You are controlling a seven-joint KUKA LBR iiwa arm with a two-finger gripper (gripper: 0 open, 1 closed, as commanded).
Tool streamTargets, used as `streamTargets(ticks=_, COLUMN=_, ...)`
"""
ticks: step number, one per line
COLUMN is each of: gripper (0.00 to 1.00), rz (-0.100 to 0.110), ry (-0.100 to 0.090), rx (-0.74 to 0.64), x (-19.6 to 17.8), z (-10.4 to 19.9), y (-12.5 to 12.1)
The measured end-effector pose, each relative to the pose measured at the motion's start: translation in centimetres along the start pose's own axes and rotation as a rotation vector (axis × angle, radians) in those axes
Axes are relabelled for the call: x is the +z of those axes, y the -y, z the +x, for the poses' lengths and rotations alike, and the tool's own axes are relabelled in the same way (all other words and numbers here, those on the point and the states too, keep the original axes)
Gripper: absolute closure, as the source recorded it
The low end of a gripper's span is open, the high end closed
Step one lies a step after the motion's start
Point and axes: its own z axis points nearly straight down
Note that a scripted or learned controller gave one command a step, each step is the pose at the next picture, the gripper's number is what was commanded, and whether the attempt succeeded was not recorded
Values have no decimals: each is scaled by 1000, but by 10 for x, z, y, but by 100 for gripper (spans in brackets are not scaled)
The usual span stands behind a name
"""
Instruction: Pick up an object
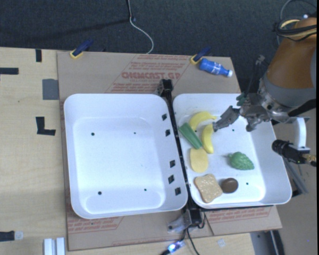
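My arm (292, 62) comes in from the right, and my claw (235, 119) hangs over the right bin (274, 182), in its upper half. Its two fingers (223, 122) stand apart, one reaching left toward the fruit, the other pointing down nearer the wrist; there is nothing between them.

Everything to pick lies in this right bin. Just left of my claw are two bananas: one banana (200, 119) curved near the bin's upper left, and a second banana (207, 138) below it, lying more upright. My leftward fingertip sits just beside the second one; whether it touches I cannot tell. A green pepper-like piece (190, 135) lies slanted along the left wall, against the bananas. Below them is a pale yellow oval piece (199, 160), and below that a tan slice of bread (208, 188) near the front edge. Just beside the bread is a small brown round thing (229, 185). A leafy green piece (241, 161) lies apart from these, toward the right middle of the bin.

The left bin (74, 142) sits against the right one on a cardboard sheet (143, 76) covering the worktop (21, 142). A blue bottle (215, 67) lies on the cardboard behind the right bin.
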Motion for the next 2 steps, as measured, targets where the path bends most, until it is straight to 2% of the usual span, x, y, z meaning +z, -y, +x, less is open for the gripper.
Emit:
streamTargets(ticks=1, gripper=0, rz=19, ry=-4, rx=0, x=156, z=19, y=27)
streamTargets(ticks=2, gripper=100, rz=4, ry=-2, rx=0, x=138, z=18, y=22)
